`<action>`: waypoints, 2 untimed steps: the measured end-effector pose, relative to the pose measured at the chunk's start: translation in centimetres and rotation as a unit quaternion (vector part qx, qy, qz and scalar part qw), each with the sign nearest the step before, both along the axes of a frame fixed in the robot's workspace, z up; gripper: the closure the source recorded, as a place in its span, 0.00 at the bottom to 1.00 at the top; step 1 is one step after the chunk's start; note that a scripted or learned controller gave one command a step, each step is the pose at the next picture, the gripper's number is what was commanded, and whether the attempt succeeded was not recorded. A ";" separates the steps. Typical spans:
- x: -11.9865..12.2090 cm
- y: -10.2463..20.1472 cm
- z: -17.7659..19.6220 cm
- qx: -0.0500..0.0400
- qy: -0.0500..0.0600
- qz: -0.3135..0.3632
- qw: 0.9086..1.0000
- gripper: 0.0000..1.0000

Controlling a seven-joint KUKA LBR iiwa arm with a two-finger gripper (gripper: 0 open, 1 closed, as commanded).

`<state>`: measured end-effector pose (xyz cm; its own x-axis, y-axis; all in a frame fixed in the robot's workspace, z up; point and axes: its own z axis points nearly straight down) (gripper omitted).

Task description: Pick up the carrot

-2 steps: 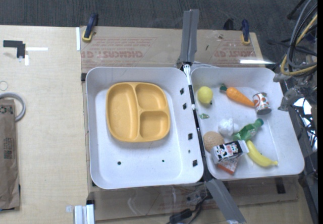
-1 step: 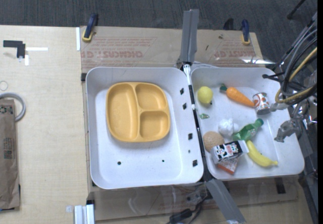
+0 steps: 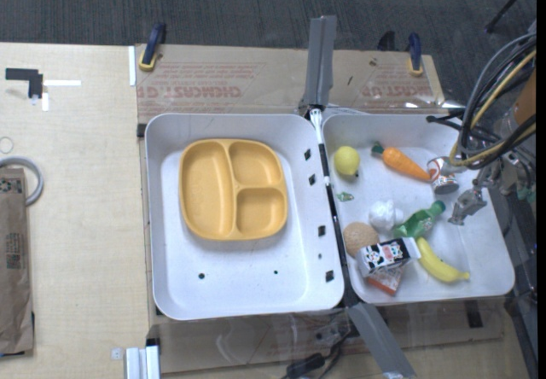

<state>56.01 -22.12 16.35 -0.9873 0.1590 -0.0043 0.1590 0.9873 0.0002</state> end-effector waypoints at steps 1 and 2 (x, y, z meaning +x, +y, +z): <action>1.0 1.4 -7.1 0.000 0.000 0.062 0.998 0.00; 2.1 -0.1 -3.4 -0.001 -0.001 0.078 0.997 0.00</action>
